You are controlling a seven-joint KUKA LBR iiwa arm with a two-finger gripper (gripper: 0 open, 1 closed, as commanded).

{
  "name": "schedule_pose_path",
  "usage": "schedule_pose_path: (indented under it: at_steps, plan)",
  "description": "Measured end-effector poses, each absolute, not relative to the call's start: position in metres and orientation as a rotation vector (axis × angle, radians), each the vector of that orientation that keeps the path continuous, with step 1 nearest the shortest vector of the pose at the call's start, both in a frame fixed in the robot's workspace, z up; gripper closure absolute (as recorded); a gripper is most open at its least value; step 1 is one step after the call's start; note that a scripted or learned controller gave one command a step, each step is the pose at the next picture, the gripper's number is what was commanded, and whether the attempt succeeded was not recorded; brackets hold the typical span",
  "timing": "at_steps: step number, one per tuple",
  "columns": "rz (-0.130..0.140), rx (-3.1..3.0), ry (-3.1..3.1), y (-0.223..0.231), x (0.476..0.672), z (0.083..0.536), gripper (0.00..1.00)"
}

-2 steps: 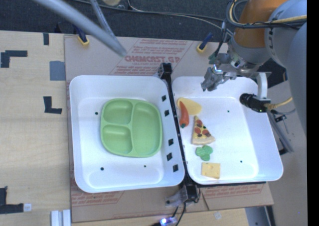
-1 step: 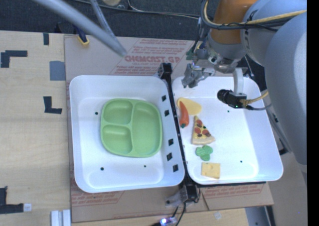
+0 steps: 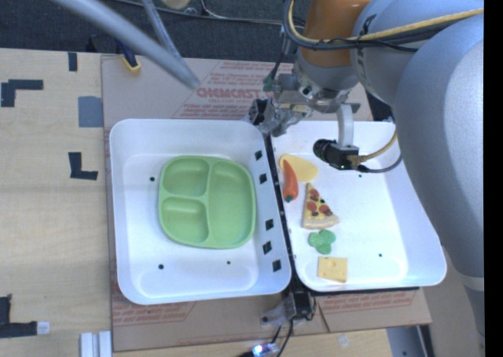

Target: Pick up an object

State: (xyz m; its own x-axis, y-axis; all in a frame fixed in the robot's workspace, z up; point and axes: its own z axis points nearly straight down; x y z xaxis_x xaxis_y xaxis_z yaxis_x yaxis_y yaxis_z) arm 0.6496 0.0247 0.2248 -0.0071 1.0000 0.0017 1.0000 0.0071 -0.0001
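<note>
While the claw (image 3: 271, 115) hangs at the bins' far divider, finger state unreadable, the toy carrot (image 3: 290, 181) lies just below it in the right bin (image 3: 393, 222), nearest target. Centre over it, descend straight, avoid the divider.

Green tray (image 3: 207, 200) lies in the left bin (image 3: 130, 190); carrot (image 3: 290, 180), pizza slice (image 3: 318, 210), broccoli (image 3: 321, 241), cheese (image 3: 332, 270) in the right bin (image 3: 393, 222); gripper (image 3: 267, 115) hovers over the far rim.

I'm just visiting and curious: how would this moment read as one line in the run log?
arm: over right bin's far-left corner | hand: nothing seen held | right bin: carrot, pizza, cheese | left bin: green tray
</note>
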Motion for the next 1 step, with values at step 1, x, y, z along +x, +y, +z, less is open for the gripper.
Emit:
schedule_pose_path:
  at_steps: [1]
  plan:
    - [0.001,-2.215,-2.226,0.0684,0.6515,0.2218,1.00]
